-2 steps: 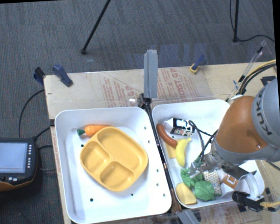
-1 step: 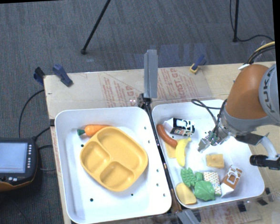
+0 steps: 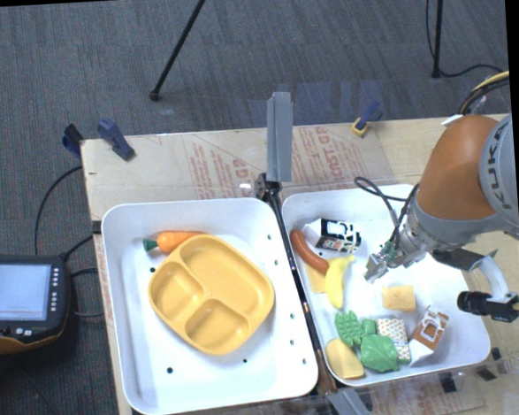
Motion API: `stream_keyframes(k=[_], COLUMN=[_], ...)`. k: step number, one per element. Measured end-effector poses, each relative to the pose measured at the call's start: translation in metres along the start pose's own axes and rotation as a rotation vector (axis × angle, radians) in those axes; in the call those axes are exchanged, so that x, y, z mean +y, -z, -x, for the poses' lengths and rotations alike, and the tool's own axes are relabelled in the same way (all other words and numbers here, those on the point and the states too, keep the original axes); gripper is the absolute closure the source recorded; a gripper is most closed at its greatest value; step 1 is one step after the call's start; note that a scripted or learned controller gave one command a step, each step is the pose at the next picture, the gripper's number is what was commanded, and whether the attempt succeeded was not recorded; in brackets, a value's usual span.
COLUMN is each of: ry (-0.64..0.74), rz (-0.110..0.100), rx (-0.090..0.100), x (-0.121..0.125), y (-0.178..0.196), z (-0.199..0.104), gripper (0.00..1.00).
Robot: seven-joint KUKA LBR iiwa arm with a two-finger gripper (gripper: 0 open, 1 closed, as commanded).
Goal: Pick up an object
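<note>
My gripper [image 3: 379, 265] hangs low over the middle of the right bin [image 3: 447, 357], just right of a yellow banana [image 3: 337, 281] and above-left of a yellow cheese block [image 3: 399, 298]. Nothing shows between its tips. A brown sausage [image 3: 308, 251] lies along the bin's left side, with a black-and-white box [image 3: 338, 234] behind it. Near the front sit green toy vegetables [image 3: 368, 341], a checkered piece [image 3: 392, 329], an orange slice [image 3: 343, 359] and a small brown-and-white box [image 3: 430, 326].
The left bin [image 3: 136, 344] holds a yellow divided plate [image 3: 210, 292] and a carrot [image 3: 173, 240] at its back left. A grey upright post [image 3: 280, 143] stands behind the divider between the bins. A pendant [image 3: 22, 299] lies far left.
</note>
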State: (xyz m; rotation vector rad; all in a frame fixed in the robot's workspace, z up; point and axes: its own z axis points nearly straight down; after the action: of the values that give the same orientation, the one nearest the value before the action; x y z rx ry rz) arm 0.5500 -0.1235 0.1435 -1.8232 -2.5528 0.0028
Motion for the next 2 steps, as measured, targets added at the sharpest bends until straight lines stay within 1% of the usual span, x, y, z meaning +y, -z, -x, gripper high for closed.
stream_keyframes(k=[1, 2], ry=[0.001, 0.001], rz=[-0.006, -0.006], rx=[0.004, 0.004], x=[-0.0001, -0.0002], y=[0.0055, 0.0053], z=[0.0, 0.0], gripper=[1.0, 0.0])
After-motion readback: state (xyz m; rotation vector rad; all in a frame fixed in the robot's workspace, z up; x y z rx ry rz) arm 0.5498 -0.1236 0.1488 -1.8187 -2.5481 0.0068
